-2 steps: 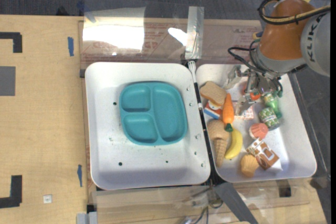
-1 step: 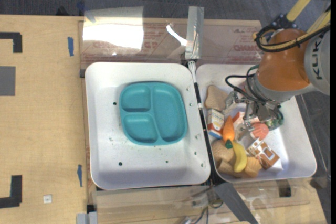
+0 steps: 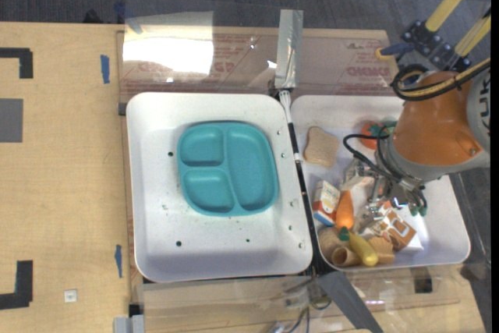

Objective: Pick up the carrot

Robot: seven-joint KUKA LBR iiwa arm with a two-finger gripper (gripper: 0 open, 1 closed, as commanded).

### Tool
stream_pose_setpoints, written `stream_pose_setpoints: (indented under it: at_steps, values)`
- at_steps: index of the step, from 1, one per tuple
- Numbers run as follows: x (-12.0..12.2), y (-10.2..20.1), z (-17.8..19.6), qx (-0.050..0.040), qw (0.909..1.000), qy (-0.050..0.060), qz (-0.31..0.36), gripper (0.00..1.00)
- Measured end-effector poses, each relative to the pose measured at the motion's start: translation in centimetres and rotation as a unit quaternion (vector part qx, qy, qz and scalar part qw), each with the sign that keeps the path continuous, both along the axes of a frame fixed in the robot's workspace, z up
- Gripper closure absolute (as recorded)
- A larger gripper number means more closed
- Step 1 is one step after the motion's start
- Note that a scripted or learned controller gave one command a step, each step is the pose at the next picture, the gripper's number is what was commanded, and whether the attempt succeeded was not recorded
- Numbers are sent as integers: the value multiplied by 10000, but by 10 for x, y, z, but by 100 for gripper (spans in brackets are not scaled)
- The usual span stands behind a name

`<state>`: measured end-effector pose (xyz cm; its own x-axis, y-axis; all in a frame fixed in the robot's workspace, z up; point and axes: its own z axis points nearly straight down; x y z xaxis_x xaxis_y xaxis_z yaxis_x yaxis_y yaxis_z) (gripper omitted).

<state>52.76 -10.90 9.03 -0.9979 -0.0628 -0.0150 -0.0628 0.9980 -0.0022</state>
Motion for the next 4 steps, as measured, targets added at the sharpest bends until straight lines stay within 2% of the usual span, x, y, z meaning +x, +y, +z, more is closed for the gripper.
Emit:
stream_pose_setpoints:
  at_steps: [1,2,3,4]
  values:
    - [-5,11,0,-46,9682,-13,2502,0]
    - [-1,14,13,-55,9678,-73,2517,100]
    - [-7,48,97,-8,9877,18,1565,100]
    - [-9,13,10,-28,9936,-4,1128,100]
